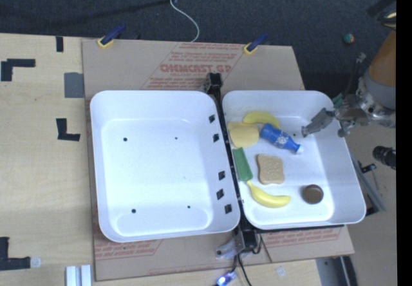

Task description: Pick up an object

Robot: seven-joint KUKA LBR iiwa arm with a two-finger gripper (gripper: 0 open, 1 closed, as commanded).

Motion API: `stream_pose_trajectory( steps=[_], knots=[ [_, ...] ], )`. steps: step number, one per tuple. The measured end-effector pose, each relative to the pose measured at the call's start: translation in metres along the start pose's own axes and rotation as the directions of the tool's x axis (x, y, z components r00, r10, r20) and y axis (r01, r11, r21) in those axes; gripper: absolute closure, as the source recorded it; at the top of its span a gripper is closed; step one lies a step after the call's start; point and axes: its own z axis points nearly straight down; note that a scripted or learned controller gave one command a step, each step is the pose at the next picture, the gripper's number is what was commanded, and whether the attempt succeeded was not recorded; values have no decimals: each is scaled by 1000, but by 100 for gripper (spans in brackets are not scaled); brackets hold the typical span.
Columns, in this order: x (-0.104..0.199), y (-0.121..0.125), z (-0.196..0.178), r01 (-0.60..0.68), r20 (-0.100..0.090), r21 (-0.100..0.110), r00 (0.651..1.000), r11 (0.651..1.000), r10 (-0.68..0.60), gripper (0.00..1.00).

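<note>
The reaching step is being done, and nothing is being held yet. The gripper (320, 122) is being hung over the right edge of the right bin (341, 214), up near its top right corner. Whether the jaws are spread or pressed together cannot be told, because the tip is small and blurry.

All the things to pick are lying in the right bin. A blue bottle (279, 138) is lying tilted near the middle of the bin, and it is the thing closest to the gripper. A yellow banana (261, 118) is lying near the top edge, and a yellow round piece (242, 134) is touching the left edge. A green stick (242, 163) is lying along the left edge. A slice of toast (271, 169) is sitting in the middle. A second banana (269, 198) and a brown round thing (312, 194) are lying near the bottom edge.

Next, the gripper should probably be moved left and lowered onto one thing. The bottle is being crowded by the banana and the toast, so a careful aim would be needed. The left bin (103, 149) is sitting beside the right one.
</note>
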Motion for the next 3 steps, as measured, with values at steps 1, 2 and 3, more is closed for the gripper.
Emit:
stream_pose_trajectory(
  steps=[1,2,3],
  knots=[
    [51,34,132,5,-2,3,1000,1000,-5,0],
    [48,35,114,3,0,-1,1000,1000,-3,100],
    [152,49,18,10,-2,-8,1000,1000,-10,100]
  ],
)
